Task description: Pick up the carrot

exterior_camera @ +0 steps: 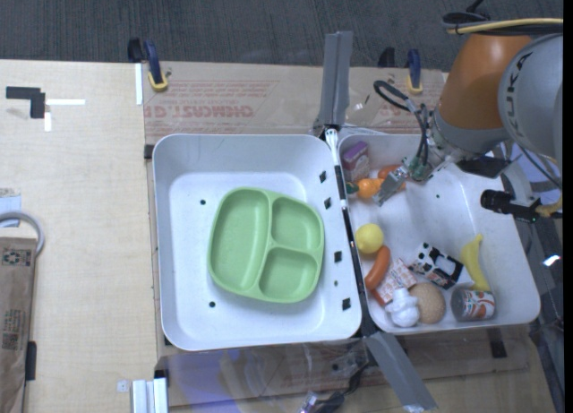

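The long orange carrot (378, 268) lies in the right shallow white bin (501, 223), close to that bin's left wall, slanting from upper right to lower left. Its upper end sits just below the round yellow lemon-like fruit (369, 238), and its lower end is just beside a red-and-white printed packet (394, 283). A white knobbly item (405, 309), a tan egg-shaped thing (430, 303) and a small tin can (472, 304) crowd the bin's near corner, with a yellow banana (474, 262) and a black-and-white toy (439, 264) further right.

The gripper (396, 182) hangs over the far left part of the same bin, near a small orange round fruit (367, 189), well apart from the carrot. Whether it is released or clenched I cannot tell, since the tip is small and cluttered in this view, and nothing can be made out in its grasp.

The left white bin (179, 250) carries a pale green three-compartment plate (266, 245), and both bins rest on the pale wooden desk (72, 178).

The carrot is probably a light, stiff toy with a smooth, tapering skin, so it may slip or roll. The best hold looks to be across its thicker middle, squeezing at right angles to its length, with the approach kept clear of the lemon and the packet.
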You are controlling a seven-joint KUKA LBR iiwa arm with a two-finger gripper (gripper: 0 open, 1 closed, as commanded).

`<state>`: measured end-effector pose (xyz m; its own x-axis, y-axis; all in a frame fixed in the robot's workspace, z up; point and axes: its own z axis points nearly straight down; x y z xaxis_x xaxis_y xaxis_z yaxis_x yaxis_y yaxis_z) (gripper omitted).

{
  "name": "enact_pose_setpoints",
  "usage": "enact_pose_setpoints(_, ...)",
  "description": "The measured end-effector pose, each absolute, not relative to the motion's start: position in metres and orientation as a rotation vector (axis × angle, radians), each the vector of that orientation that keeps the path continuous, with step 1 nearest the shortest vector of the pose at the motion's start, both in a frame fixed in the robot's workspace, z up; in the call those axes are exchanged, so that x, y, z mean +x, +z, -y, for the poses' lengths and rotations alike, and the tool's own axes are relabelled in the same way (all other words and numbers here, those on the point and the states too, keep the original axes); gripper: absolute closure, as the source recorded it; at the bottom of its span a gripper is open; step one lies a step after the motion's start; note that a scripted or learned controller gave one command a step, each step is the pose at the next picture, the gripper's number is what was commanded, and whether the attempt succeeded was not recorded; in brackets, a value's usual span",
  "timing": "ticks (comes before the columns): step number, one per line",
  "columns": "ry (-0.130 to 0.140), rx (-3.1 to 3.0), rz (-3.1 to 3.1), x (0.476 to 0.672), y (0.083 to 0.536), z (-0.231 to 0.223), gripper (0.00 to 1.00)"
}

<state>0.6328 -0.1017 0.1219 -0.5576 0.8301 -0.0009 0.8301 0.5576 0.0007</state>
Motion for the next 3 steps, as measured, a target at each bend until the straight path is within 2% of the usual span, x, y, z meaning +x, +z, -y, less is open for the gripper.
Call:
enact_pose_setpoints(1,-0.001,1.347,-2.832,0.662,0.103,0.104,0.0)
enact_pose_setpoints(2,-0.001,1.342,-2.835,0.662,0.115,0.104,1.0)
enact_pose_setpoints(3,-0.003,1.344,-2.841,0.661,0.112,0.104,0.0)
